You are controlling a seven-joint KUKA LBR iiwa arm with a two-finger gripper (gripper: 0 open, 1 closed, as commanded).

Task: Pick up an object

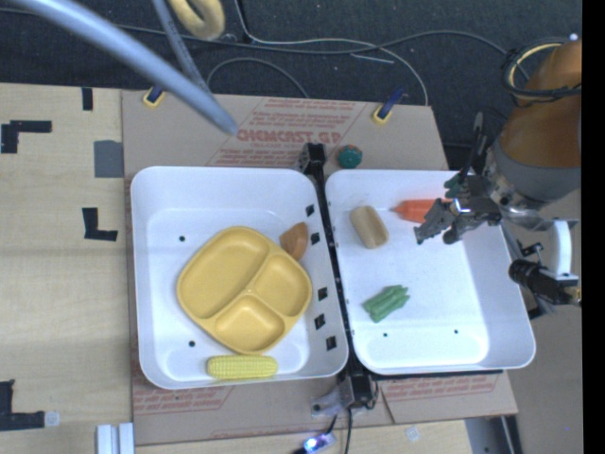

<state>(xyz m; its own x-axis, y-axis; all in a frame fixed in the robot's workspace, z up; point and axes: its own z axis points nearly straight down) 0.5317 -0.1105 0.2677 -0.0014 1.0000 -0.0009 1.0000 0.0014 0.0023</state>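
Reaching into the right bin (492, 353), the tool (440, 229) hangs open with nothing in it beside the orange carrot (412, 210), so next it should drop and squeeze the carrot.

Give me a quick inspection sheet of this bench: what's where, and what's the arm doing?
Surface: left bin and right bin, white, side by side on cardboard.
Job's things: left bin holds yellow divided plate, corn cob at the near wall, brown piece beside the plate. Right bin holds bread roll, orange carrot, green vegetable.
Clutter: small teal object on the cardboard behind the bins.
Grippers: gripper above the right bin, right of the carrot; nothing seen between its fingers.
Cables: black cables across the dark floor behind.
Surroundings: grey pole, wooden benchtop.
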